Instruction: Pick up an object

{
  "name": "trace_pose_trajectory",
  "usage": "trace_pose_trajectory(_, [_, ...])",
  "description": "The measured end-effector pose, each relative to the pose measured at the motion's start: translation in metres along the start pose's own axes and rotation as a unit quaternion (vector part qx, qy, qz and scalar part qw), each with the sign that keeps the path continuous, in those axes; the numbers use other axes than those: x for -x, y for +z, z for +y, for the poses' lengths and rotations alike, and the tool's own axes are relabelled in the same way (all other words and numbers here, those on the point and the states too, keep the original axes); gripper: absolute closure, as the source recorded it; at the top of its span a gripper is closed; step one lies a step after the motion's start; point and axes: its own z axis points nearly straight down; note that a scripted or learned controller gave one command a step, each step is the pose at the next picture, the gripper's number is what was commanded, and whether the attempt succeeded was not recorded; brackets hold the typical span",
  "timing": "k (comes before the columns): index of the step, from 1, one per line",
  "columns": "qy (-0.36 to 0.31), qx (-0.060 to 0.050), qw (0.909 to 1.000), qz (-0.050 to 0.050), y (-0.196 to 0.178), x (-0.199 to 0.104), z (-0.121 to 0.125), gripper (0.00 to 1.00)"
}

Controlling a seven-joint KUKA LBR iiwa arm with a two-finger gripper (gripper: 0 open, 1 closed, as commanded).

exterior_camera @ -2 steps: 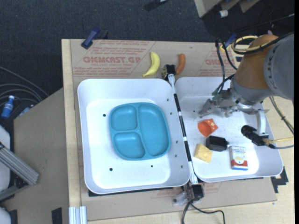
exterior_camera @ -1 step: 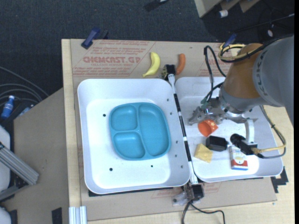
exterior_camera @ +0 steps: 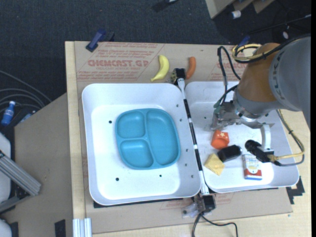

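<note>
From the camera above I see the gripper (exterior_camera: pixel 220 124) low in the right bin (exterior_camera: pixel 282 179), just over an orange piece (exterior_camera: pixel 219 139); I cannot tell its state. Near this piece lie a yellow wedge (exterior_camera: pixel 215 164), a black block (exterior_camera: pixel 229 153) and a small carton (exterior_camera: pixel 252 166). The left bin (exterior_camera: pixel 96 132) holds a blue divided plate (exterior_camera: pixel 147 138).

Even, bright overhead light; no strong direction. The two shallow white plastic bins (exterior_camera: pixel 94 132) read near overexposed, walls washed pale. Soft shadow directly beneath the pincer (exterior_camera: pixel 222 120) on the bin floor; fainter shadow along the divided blue plastic tray (exterior_camera: pixel 147 138) well to its left. Dark carpet beyond the tan cardboard-covered counter (exterior_camera: pixel 123 58) loses detail. Overall mildly soft, grainy; small items below the pincer lack crisp edges.
</note>
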Motion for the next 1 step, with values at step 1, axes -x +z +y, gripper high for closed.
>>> trace_pose_trajectory(1, [0.0,0.0,1.0,0.0,0.0001,0.0,-0.0001,0.0])
